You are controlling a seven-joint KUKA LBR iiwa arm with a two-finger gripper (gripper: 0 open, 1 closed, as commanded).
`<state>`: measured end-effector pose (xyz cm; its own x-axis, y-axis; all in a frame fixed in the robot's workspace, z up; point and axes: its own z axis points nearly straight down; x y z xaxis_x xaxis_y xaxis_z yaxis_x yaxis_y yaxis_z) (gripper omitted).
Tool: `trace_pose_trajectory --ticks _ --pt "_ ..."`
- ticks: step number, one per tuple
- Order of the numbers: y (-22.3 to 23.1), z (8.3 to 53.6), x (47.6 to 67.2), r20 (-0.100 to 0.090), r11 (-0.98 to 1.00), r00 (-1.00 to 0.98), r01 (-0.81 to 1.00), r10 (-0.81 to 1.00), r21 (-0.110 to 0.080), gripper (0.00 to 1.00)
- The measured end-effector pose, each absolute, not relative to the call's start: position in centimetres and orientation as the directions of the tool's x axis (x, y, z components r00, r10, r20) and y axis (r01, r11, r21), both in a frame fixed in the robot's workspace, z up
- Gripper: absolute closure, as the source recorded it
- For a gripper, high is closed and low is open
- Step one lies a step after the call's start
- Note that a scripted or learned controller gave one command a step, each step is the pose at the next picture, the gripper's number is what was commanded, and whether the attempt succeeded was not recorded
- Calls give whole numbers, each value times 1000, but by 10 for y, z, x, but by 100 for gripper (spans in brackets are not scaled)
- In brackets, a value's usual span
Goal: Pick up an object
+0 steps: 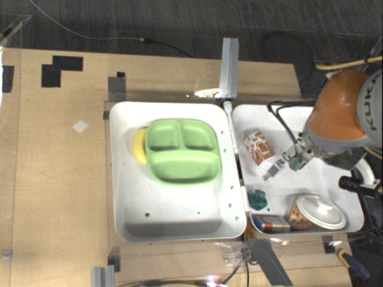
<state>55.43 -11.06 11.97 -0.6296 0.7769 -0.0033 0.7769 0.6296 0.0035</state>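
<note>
In the right bin (311, 113) lie a small orange-and-white patterned packet (258, 147), a dark green toy (258, 200), a white round lid or bowl (321, 211) over a brown item, and a red and blue marker-like thing (272, 225). My gripper (276, 168) hangs over the middle of this bin, just right of the packet and above the green toy, pointing down-left. Nothing shows between its fingers. The left bin (173, 211) holds a green divided tray (181, 150) with a yellow object (139, 146) peeking out at its left side.
A metal divider post (229, 67) stands at the back between the two bins. The arm's orange band (340, 111) and grey body cover the right bin's far right side. Wooden bench surface extends to the left.
</note>
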Motion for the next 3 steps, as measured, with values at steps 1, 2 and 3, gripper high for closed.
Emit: trace_pose_trajectory --ticks 1,2,3 --pt "-119 97 622 -4 626 -625 780 780 5 0" --pt "-97 108 661 -6 616 -616 788 788 7 0" --pt "-102 112 666 0 704 -704 711 711 -1 0"
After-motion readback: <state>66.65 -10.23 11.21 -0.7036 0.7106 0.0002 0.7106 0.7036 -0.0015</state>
